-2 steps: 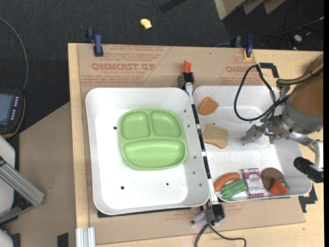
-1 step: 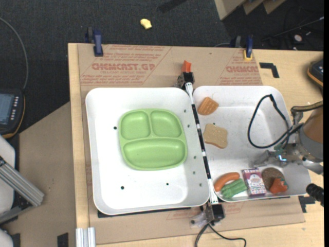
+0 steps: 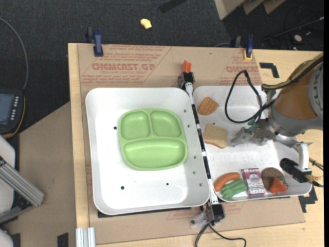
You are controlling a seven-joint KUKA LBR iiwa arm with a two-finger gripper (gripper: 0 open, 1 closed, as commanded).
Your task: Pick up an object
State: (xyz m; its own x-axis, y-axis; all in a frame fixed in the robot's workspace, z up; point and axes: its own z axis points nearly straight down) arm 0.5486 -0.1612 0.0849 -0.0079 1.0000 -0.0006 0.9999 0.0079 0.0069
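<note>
I see the gripper (image 3: 241,136) low in the right bin (image 3: 241,99), just right of the bread slice (image 3: 216,136) at mid-frame. I cannot tell its state. The slice lies directly left of it, nearly touching, so I judge a short leftward shift decides this grasp.

Even overhead light falls on the bench, where the two white bins (image 3: 103,153) glare bright and nearly featureless. Shadows stay soft and short, the dark floor (image 3: 46,14) swallows detail, and the frame looks slightly soft and grainy throughout.
</note>
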